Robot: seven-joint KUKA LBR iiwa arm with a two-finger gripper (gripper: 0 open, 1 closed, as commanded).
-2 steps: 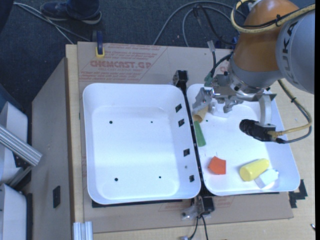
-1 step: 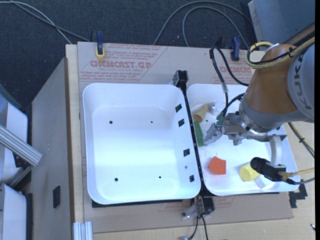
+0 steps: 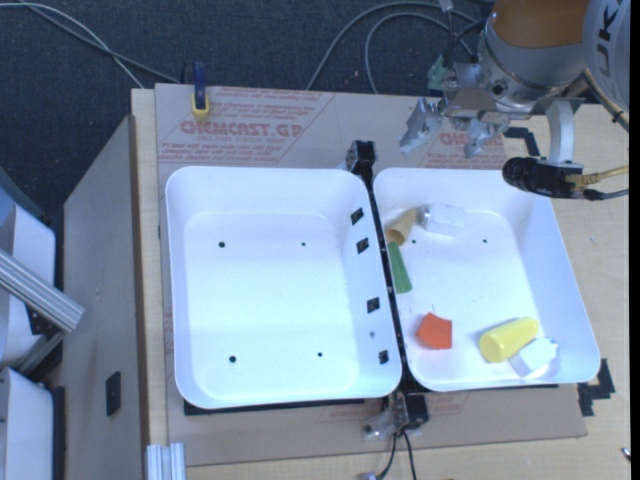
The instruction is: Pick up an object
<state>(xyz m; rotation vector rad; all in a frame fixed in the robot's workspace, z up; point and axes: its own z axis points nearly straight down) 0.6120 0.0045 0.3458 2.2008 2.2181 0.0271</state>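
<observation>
Jaws (image 3: 447,134) up over the far edge of the right bin (image 3: 560,268), fingers look spread with nothing between them. Hanging above the desk (image 3: 250,118), not down among the parts. Task status as I read it: nothing picked, grasp not started; descent, close and lift are all left. Candidates all sit in the right bin. Closest to the jaws, at the far-left part of the bin: a tan piece (image 3: 401,225), short and tube-like, just beside a clear lump (image 3: 441,219) that is glossy, washes out against the white and has edges that are hard to make out. Touching or nearly touching the divider (image 3: 380,258): a green stick (image 3: 399,267), narrow, flat, matte, lying along the bin's left wall, so tight for a finger on that side. Nearer: an orange block (image 3: 434,331), chunky, matte, standing free with room around it, which I judge the easiest grab. Near-right corner: a yellow cylinder (image 3: 507,339) on its side, smooth, likely to roll, touching a small white piece (image 3: 534,357) at the wall. Left bin (image 3: 190,268) is smooth white moulded plastic with a few black dots. Desk top is brown printed cardboard, matte.
</observation>
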